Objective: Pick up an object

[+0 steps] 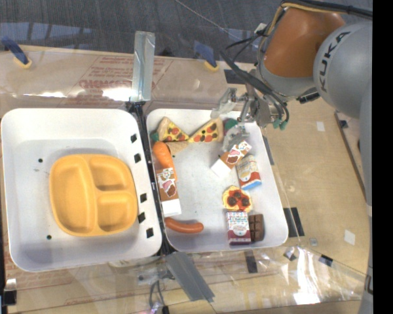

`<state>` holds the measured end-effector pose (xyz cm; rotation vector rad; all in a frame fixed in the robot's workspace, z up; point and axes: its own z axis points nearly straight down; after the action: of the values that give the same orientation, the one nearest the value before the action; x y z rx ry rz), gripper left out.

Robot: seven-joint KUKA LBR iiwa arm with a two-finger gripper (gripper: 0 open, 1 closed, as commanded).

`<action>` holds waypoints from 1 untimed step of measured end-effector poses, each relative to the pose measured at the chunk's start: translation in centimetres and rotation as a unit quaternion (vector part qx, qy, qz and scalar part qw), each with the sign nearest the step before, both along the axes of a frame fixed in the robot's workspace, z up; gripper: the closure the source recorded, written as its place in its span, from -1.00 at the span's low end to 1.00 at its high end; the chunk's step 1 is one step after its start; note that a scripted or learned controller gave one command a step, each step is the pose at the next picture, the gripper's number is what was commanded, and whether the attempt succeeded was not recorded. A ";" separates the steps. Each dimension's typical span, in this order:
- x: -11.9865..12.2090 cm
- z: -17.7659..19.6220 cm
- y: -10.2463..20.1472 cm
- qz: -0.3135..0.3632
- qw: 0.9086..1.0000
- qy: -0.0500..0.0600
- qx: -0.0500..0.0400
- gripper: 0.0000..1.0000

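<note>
The two-finger gripper (pixel 239 116) hovers at the right white bin's (pixel 203 242) twelve-to-one o'clock corner. The small red-and-white carton (pixel 232 156) lies just toward six o'clock, long axis slanting one to seven.

A light wooden desk (pixel 314 169) is seen from above, much of it covered with clear plastic sheeting (pixel 78 70) that is fixed down at the corners with blue tape. Two shallow white bins are set directly on it, side by side and touching along their inner edges: the left bin (pixel 19 129) and the right bin (pixel 275 222). Strips of grey tape (pixel 143 64) are laid across the seam between the bins at the far and near sides. Small pieces of black tape are stuck on the bare wood at the right.
</note>
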<state>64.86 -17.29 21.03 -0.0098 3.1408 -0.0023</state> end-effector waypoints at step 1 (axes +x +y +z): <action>-4.0 -11.9 -1.1 -0.086 0.996 0.001 0.001 -1.00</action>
<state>60.90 -18.35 9.09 0.2608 3.1319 0.0003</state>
